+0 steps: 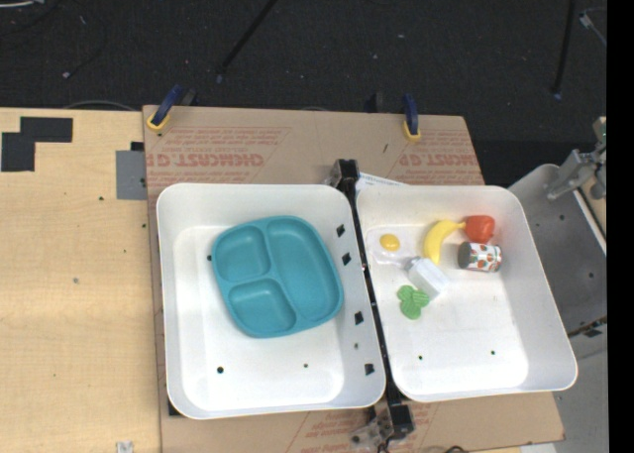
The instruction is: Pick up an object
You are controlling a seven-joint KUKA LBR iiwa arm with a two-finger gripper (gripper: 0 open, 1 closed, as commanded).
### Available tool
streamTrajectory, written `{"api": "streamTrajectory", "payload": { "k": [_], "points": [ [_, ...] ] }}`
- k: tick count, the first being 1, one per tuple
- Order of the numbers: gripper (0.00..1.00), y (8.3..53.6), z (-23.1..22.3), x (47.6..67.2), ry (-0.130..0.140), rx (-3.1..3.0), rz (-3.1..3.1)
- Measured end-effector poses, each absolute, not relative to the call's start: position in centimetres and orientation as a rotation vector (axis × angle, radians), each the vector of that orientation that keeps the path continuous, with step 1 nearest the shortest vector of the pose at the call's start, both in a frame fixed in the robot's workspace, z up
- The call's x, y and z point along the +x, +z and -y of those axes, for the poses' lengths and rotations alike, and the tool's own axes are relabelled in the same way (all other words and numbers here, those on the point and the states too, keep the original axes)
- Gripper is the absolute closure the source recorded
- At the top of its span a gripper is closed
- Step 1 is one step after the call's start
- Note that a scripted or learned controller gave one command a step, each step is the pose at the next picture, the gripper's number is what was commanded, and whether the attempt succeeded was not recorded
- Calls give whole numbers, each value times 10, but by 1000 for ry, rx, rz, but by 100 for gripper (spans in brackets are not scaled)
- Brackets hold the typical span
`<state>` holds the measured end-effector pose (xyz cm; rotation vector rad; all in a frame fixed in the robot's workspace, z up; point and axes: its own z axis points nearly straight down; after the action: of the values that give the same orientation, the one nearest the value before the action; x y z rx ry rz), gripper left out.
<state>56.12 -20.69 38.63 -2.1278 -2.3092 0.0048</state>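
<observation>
Camera view: right bin [535, 342] holds banana [443, 239], red block [479, 226], small can [480, 258], white bottle [426, 275], green toy [411, 302]. Left bin [188, 342] holds teal plate [275, 275]. Pincer state: cannot tell.

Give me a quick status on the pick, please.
Banana, tomato and other small items loose in right bin. Teal plate in left bin. Nothing picked yet.

Toys [441, 258] crowd right bin's [535, 362] far end; its near half seems open.
</observation>
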Motion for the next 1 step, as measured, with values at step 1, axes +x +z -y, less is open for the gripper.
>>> {"api": "streamTrajectory", "payload": {
  "k": [1],
  "points": [
    [100,396,207,561,5,-2127,2310]
  ]
}}
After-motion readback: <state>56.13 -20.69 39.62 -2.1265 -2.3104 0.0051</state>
